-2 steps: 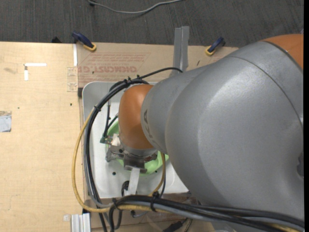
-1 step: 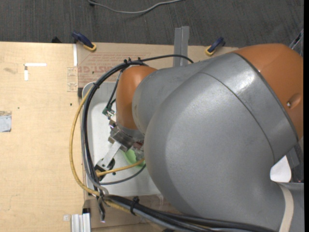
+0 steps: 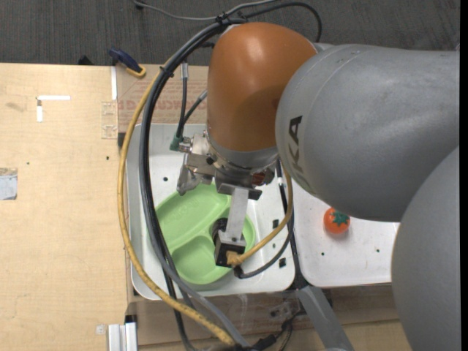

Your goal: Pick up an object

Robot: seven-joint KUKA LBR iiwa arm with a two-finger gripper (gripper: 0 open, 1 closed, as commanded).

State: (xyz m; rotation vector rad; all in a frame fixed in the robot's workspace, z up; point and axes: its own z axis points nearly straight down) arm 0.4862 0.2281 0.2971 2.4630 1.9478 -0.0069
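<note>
Camera view: end effector (image 3: pixel 213 180) sits low over the bin (image 3: pixel 139 269) on the view's left, mostly hidden under the orange wrist band and grey arm; cannot tell if it is spread or pressed together, and nothing is visibly pinched. Right below it, a green divided dish (image 3: pixel 184 224) lies in that bin, filling much of the floor, its upper edge tucked under the end effector. A small orange tomato toy (image 3: pixel 337 221) with a green top lies in the other bin (image 3: pixel 351 263), well apart from the end effector. Tan bench (image 3: pixel 58 218) shows left of the bins.
</note>
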